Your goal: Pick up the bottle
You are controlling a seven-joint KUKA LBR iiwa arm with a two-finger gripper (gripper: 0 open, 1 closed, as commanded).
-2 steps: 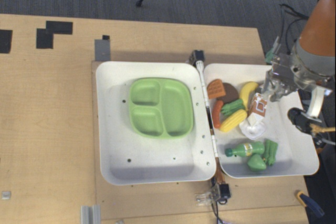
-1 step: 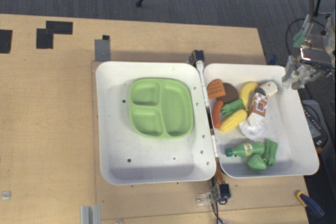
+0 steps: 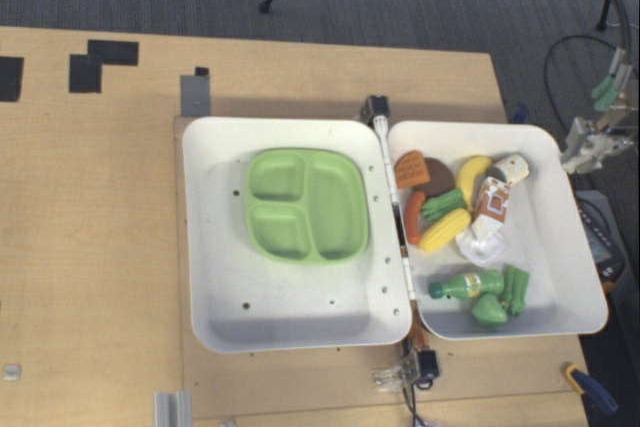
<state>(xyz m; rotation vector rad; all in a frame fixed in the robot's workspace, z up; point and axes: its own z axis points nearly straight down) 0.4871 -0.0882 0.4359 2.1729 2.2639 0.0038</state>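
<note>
The bottle [image 3: 466,287] is green with a yellow label. It lies on its side near the front of the right bin [image 3: 570,245], with its cap pointing left toward the divider. A green toy vegetable [image 3: 492,312] touches its right end from the front, and another green piece [image 3: 516,286] lies just to its right.
The left bin [image 3: 215,245] holds a green divided plate [image 3: 305,206]. Behind the bottle in the right bin lie a corn cob [image 3: 444,231], a banana [image 3: 472,177], a carrot [image 3: 413,215], a brown-and-white packet [image 3: 493,198], a white crumpled item [image 3: 483,245] and a brown toy [image 3: 422,173]. Cables and fixtures [image 3: 598,140] stand at the right.
</note>
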